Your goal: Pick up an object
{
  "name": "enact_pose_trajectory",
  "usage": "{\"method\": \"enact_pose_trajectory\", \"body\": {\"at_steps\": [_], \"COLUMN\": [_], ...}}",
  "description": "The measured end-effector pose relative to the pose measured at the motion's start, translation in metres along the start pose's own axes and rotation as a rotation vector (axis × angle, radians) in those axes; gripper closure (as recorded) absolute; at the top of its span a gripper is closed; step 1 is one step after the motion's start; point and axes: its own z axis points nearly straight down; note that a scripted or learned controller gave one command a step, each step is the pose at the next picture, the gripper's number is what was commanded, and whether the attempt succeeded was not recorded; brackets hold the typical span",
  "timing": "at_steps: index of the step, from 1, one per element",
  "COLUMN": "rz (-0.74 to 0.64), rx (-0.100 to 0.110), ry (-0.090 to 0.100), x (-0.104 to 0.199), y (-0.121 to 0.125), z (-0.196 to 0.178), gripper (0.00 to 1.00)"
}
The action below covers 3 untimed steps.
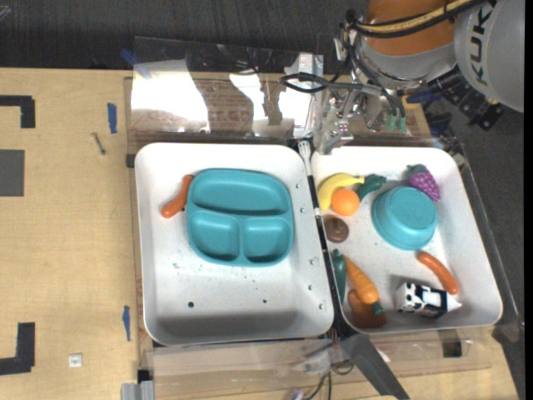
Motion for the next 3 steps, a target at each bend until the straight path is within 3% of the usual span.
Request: {"method": "enact_pose_trajectory", "body": {"at_steps": [1, 2, 3], "rz": [0.066, 0.152, 0.315], "rx": [-0.004, -0.001, -0.002], "ry": [0.017, 0.016, 0.007], "x": [0.091, 0.052, 0.009], "y": [0.134, 0.194, 0.196], "z": [0.045, 0.091, 0.022], "gripper": [1.0, 1.0, 1.0]}}
